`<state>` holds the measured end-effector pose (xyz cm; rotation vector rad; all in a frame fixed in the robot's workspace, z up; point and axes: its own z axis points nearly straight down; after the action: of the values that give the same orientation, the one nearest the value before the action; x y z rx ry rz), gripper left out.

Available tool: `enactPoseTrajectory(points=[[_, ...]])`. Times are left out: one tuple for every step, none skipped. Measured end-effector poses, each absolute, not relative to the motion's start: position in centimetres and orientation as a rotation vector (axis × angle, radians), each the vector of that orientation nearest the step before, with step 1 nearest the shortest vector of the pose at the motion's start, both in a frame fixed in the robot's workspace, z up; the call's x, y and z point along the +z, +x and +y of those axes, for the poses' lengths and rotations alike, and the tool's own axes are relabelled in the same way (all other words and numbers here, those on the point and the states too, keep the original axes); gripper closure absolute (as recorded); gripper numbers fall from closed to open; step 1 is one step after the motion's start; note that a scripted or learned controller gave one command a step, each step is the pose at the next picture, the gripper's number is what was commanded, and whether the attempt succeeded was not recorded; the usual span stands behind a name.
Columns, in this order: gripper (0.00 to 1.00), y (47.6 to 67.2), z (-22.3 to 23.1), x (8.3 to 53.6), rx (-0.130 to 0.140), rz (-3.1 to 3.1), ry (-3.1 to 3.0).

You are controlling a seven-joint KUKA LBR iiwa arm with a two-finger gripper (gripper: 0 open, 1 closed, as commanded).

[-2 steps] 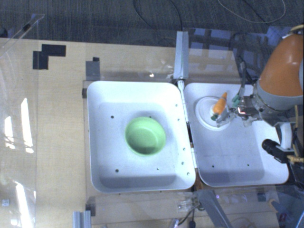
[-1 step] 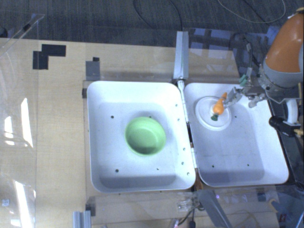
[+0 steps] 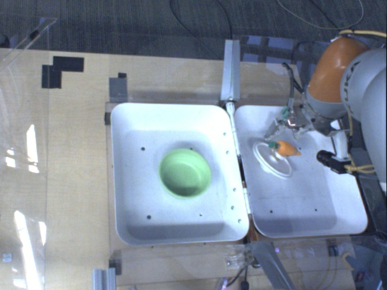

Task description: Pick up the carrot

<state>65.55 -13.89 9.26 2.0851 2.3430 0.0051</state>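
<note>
Camera view, looking down at a slant: the claw hung low inside the right bin, under the grey arm with its orange band. Whether it was spread or closed could not be told; the metal tips blurred together against the white floor. The carrot lay just below the claw, toward the camera, small and orange with a green stub at its left end, apparently apart from the claw and not held. It rested on or against the rim of a clear lid-like oval, also just below the claw. Well off to the claw's left, the left bin held a green bowl. Both bins sat on the pale wooden table.
</note>
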Motion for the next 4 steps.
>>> enactPoseTrajectory(points=[[0.0, 60.6, -14.1, 8.9, 0.008, 2.635, 1.692], [0.0, 52.4, -12.0, 16.2, 0.012, 2.565, 1.789], [0.0, 49.3, -19.0, 20.8, 0.004, 2.775, 1.44], [0.0, 52.5, -17.8, 10.3, 0.008, 2.871, 1.217]])
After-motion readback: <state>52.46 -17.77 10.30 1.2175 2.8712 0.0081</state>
